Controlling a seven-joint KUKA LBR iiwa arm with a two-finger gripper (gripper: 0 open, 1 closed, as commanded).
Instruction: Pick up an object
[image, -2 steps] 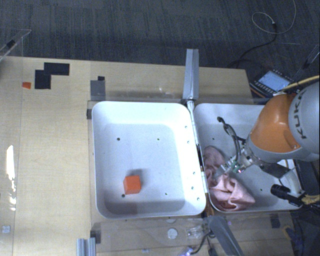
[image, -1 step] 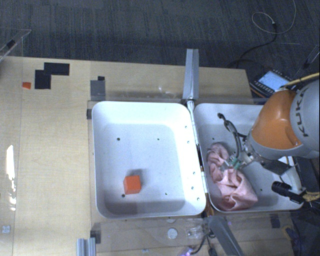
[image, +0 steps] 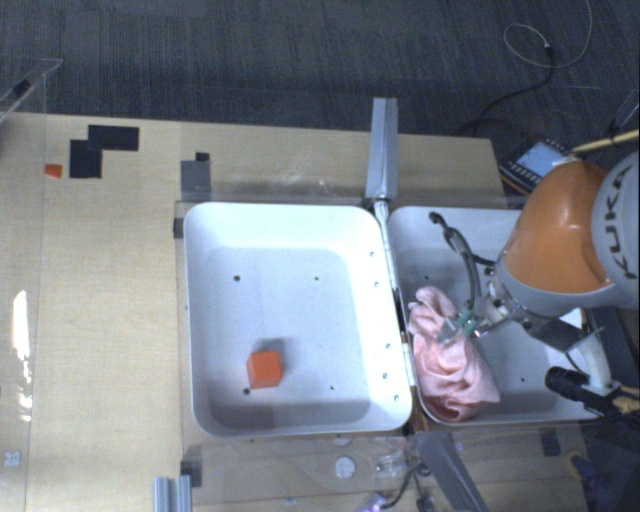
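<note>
From my remote seat, nearest edge first: the bench (image: 100, 380) is pale wood, with bits of metal bracket along its near rim. Two white bins sit side by side on it.

Left bin (image: 290, 240): one orange block (image: 265, 369), alone on the floor toward the near left corner, well apart from the arm. I count one block, nothing else in there.

Right bin (image: 440, 222): one pink cloth (image: 448, 358), crumpled in a heap against the left wall, running from the near wall up toward the middle of the bin. The gripper (image: 470, 324) is down at the cloth's far right part, right on the fabric. I see the tip among the pink folds, but whether it is released or clenched on the cloth I cannot tell; the wrist covers too much. So one cloth, touching or just under the tool, and one block a full bin away to the left.

The arm (image: 570, 240) comes in from the right, its orange band large over the right bin's far right side.

Farther out: a grey metal post (image: 383, 150) stands between the bins at the far side. On the far left of the bench, one black L-shaped marker (image: 100, 148) and one small orange square (image: 53, 171). Beyond the bench, dark carpet (image: 250, 50) with a thin cable.
</note>
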